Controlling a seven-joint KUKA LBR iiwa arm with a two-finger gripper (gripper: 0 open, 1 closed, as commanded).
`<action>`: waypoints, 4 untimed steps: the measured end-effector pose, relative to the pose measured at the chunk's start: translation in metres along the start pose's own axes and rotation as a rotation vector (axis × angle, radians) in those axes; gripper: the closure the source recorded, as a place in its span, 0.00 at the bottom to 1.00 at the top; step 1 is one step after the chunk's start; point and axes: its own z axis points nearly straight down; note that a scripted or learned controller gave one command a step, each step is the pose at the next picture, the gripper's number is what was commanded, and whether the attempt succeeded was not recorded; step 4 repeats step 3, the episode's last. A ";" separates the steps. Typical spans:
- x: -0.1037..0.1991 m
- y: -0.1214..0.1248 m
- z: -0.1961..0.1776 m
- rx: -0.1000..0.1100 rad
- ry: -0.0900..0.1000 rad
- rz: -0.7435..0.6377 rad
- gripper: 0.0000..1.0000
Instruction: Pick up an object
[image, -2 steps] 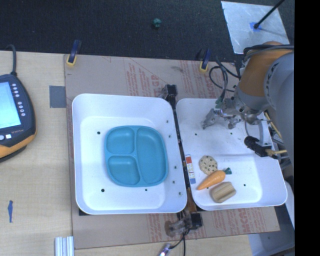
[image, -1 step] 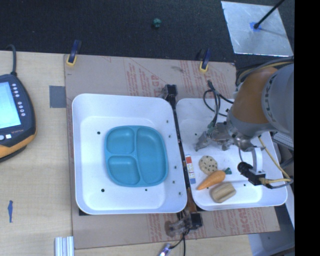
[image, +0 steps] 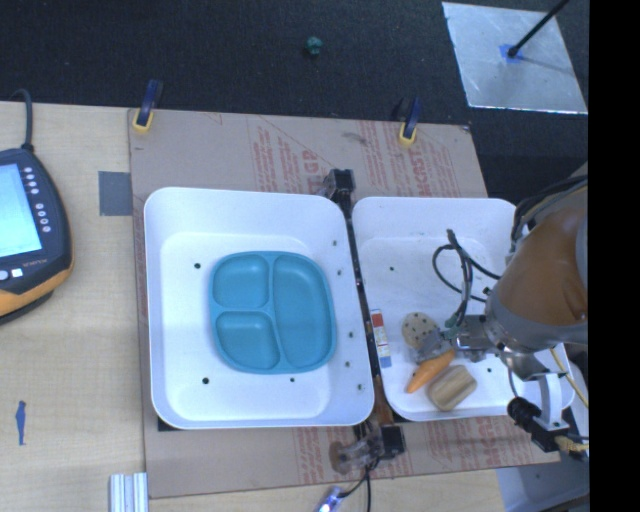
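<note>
- Where the bench begins at the left, a handheld controller (image: 25, 235) lies beside the left bin (image: 165, 300).
- That bin holds a blue divided plate (image: 272, 311).
- Right bin (image: 400, 225): a tan perforated disc (image: 418, 326), an orange carrot (image: 428, 372) and a beige block (image: 451, 387) lie close together near its front.
- The gripper (image: 466, 338) hangs just beside the carrot; its grip cannot be made out.

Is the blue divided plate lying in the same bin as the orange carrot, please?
No, the blue plate lies in the left bin, while the carrot lies in the right bin.
</note>
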 end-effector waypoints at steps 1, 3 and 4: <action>0.027 0.001 0.000 0.000 0.001 -0.002 0.00; 0.073 0.033 -0.101 -0.003 0.001 0.000 1.00; 0.073 0.033 -0.101 -0.003 0.001 0.000 1.00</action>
